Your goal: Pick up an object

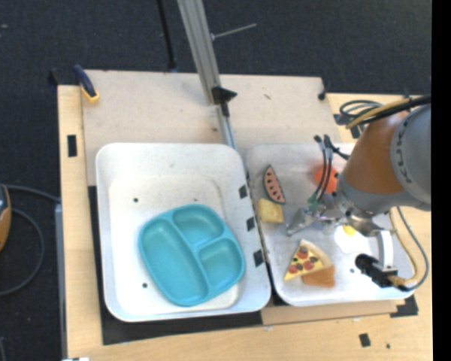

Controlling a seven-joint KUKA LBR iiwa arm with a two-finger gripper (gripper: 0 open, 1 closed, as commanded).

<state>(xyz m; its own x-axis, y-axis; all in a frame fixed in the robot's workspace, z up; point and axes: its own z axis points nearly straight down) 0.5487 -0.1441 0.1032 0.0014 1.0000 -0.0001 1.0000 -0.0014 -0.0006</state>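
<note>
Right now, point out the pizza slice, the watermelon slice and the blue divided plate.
pizza slice (307,260): camera view, on its topped middle.
watermelon slice (273,184): camera view, on its red flesh.
blue divided plate (192,253): camera view, on the ridge between compartments.

tray (192,254) turquoise | bins (120,164) white | watermelon slice (273,184) red-green

Even overhead light falls on the bench (165,111), brightening both white bins (116,179) almost to glare. Shadows stay faint and short. The frame is soft and grainy throughout, and the dark floor (68,21) loses detail.
</note>
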